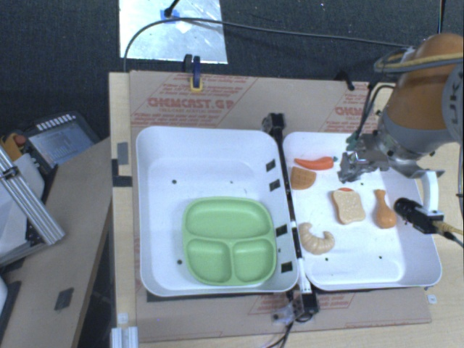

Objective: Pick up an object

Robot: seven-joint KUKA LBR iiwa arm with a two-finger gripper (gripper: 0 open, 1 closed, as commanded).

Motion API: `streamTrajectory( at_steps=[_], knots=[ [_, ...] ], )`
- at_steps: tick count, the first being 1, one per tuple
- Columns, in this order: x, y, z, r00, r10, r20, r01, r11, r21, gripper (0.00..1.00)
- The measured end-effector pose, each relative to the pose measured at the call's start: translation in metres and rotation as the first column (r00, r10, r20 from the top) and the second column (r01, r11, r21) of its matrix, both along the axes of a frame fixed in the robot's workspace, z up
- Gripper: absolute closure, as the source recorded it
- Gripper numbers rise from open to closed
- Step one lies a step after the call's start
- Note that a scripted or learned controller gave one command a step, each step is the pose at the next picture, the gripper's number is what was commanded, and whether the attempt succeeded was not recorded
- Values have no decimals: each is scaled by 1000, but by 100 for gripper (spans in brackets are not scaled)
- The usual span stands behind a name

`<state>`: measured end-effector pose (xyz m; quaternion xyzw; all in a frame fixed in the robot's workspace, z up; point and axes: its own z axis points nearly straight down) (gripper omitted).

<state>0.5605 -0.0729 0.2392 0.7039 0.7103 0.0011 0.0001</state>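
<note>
Right bin (417,267) | claw (351,171) grip unclear, above bread (349,206) | carrot (315,163), shrimp (317,239) near

The right bin (417,263) has bare floor along its near edge, while its far half is crowded by the carrot (315,163), bread slice (349,206), drumstick (383,209), croissant (317,238) and orange piece (302,178), and the left bin's (156,194) near half is taken by a green divided plate (229,240).
</note>
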Motion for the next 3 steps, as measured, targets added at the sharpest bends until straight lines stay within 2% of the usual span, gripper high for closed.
streamTrajectory(
  at_steps=[1,3],
  knots=[
    [10,50,-12,1000,0,-1,0,1000,1,100],
    [46,167,-19,1000,2,2,-2,1000,2,100]
  ],
)
